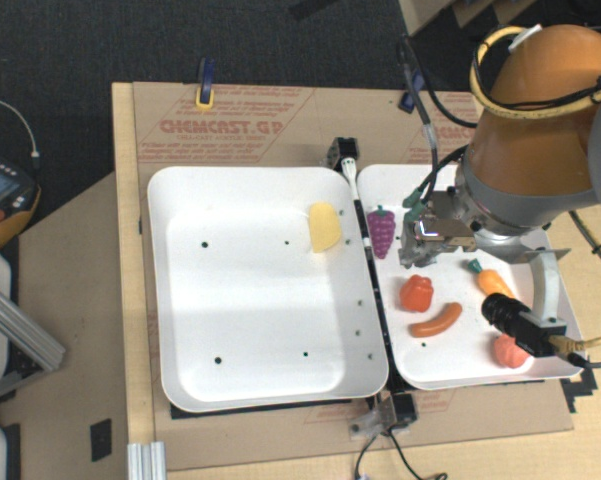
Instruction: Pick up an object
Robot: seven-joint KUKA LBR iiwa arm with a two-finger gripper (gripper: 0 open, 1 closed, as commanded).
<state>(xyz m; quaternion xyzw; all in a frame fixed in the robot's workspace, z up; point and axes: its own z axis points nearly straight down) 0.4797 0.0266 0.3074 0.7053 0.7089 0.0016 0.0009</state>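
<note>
White plastic forms the left bin [230, 338], which holds a pale yellow piece [325, 227] near its right wall. In the right bin [450, 366], purple grapes [381, 230] lie by the divider, with a red pepper [416, 293] and an orange sausage [436, 320] below. The pincer [420, 251] hangs over this bin just right of the grapes; whether it is wide or narrow I cannot tell. A carrot [493, 281] and a red fruit [509, 352] lie farther right.

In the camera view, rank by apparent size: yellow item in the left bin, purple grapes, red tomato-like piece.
1. Pale yellow rounded item, largest.
2. Purple toy grape bunch and red tomato-like piece look alike in size; no ranking between them.
</note>
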